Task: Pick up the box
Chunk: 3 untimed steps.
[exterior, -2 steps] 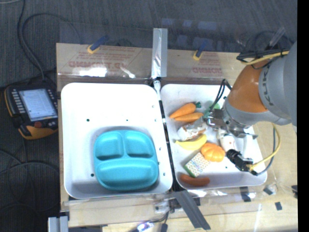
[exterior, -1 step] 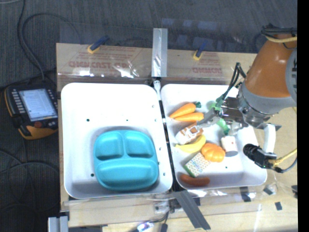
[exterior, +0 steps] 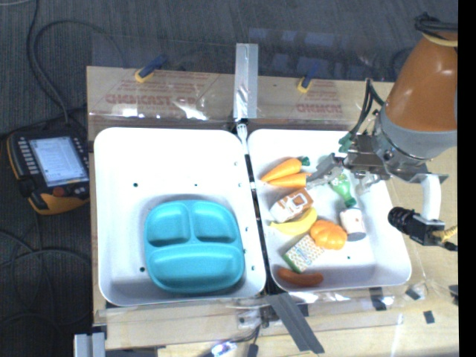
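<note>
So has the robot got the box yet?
Not yet. Done: the gripper has reached over the right bin, near the green bottle. In hand: nothing I can see between its fingers. Left: the small patterned box lies low in the bin beside the orange fruit, away from the gripper, so reaching it, gripping and lifting all remain.

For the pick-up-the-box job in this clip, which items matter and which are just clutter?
Belongs to the job:
- small patterned green-and-white cardboard box in the right white bin
- robot hand

Lying about:
- two orange carrots
- yellow banana
- round orange fruit
- green bottle
- small white can
- red sausage
- blue divided plastic plate, left bin
</note>
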Available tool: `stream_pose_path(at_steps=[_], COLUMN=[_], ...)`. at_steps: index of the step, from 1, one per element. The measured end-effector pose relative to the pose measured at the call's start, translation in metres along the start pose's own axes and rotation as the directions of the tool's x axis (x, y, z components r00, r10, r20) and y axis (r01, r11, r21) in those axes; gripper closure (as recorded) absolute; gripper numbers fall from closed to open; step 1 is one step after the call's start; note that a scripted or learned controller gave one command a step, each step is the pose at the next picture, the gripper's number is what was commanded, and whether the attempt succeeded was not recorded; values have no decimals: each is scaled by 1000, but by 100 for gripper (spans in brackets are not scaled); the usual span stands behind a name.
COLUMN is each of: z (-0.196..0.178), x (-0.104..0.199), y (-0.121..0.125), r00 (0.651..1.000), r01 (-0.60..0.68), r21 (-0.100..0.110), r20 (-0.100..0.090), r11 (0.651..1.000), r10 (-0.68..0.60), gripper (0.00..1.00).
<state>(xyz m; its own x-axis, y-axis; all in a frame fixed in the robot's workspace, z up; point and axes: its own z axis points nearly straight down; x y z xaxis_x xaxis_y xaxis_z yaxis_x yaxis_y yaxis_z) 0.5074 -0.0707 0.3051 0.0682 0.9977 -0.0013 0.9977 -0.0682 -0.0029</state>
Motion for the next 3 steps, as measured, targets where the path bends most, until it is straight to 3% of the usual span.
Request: stream_pose_path(at_steps=[1, 2, 3], z=[-129, -128, -129], x=[28, -29, -134], y=[-24, -20, -13], r00=[1000, 999, 998], r01=[6, 46, 59], r21=[-4, -2, -2], r20=[3, 3, 4], r11=[1000, 999, 998], r10=[-6, -46, -59], gripper=[0, 0, 0])
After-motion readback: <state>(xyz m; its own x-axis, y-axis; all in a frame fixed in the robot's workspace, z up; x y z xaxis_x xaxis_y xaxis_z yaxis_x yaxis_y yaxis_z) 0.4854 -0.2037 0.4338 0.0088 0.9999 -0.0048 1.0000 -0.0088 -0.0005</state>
